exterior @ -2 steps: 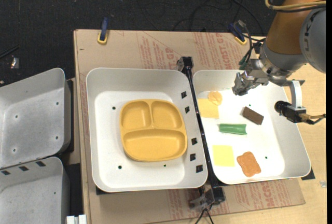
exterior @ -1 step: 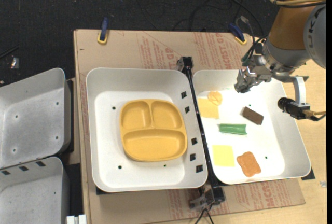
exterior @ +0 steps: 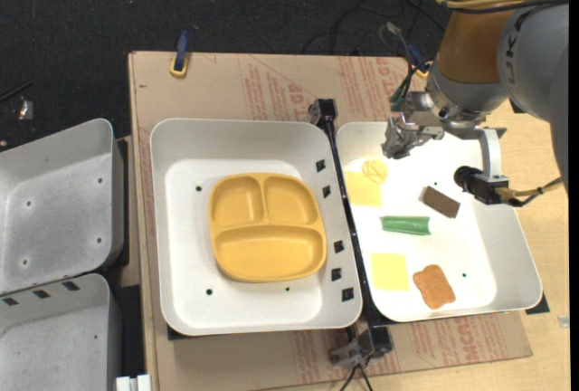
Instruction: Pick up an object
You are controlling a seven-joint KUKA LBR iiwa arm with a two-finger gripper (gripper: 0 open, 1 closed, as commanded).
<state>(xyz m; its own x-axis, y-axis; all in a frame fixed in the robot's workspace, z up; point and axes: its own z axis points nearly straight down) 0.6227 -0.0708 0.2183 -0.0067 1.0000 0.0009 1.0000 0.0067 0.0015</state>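
Right bin (exterior: 507, 285) carries the candidates: pale yellow curled piece (exterior: 374, 169) sitting on a yellow square (exterior: 365, 189), brown block (exterior: 441, 201), green pod-shaped piece (exterior: 405, 224), second yellow square (exterior: 390, 271), orange bread-like piece (exterior: 434, 286). Left bin (exterior: 172, 199) carries only a yellow divided plate (exterior: 268, 228).

Handling, judged by looks: all small, likely light toy food. Flat yellow squares lie flush with the floor, poor edge to get under, probably slippery. Brown block looks stiff with parallel long sides, best bet: pinch across the short width. Green piece narrow, slightly rounded, could roll out of a pinch; take across its middle. Orange piece low and wide, take across the narrow waist.

Arm reaches in from the right, orange band above the wrist, wrist pointed steeply down. Hand (exterior: 399, 142) hangs over the bin's upper left corner, just above the curled piece, well apart from the brown block. Finger spread: cannot tell, too dark and cluttered. Nothing visibly pinched
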